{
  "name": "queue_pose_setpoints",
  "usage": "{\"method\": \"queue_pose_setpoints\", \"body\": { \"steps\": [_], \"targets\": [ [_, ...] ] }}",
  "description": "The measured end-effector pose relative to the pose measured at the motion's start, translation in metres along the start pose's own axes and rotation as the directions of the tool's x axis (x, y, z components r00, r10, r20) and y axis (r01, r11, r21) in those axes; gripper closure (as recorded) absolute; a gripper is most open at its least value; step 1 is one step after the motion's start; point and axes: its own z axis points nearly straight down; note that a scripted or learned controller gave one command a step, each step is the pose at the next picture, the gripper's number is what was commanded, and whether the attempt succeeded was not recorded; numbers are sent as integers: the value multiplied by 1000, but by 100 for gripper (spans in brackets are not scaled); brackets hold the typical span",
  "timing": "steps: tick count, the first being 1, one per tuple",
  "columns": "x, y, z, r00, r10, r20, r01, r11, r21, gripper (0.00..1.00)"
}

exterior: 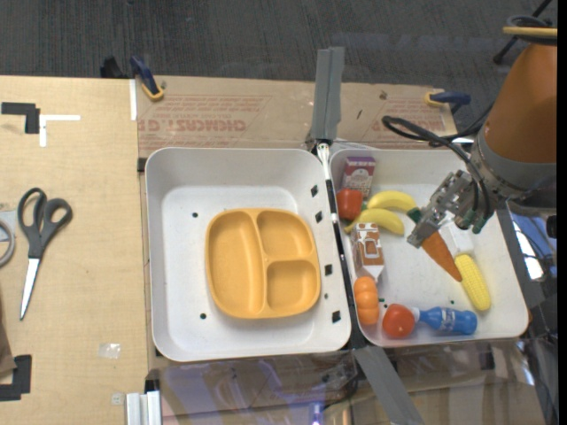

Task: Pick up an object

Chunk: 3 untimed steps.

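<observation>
glossy plastic bins [168,264], matt yellow tray [263,262]

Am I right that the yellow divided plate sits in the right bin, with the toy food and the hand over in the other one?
Not quite. The camera view shows the yellow divided plate in the left bin, not the right. The toy food, such as the banana and corn, lies in the right bin, with the hand above it.

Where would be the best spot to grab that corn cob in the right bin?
Probably across the middle of the corn cob, coming straight down from above. It lies flat and slanted, long and narrow, so fingers should close across its short width. The carrot lies close beside it, leaving little room there.
</observation>
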Motion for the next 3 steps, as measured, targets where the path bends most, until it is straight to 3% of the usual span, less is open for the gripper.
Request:
{"method": "queue_pose_setpoints", "body": {
  "steps": [1, 2, 3],
  "targets": [
    [45, 96, -40, 992, 125, -1, -125, 992, 0, 100],
    [103, 83, 1, 971, 241, -2, -241, 971, 3, 100],
    [101, 83, -7, 971, 239, -1, -239, 971, 5, 100]
  ]
}}
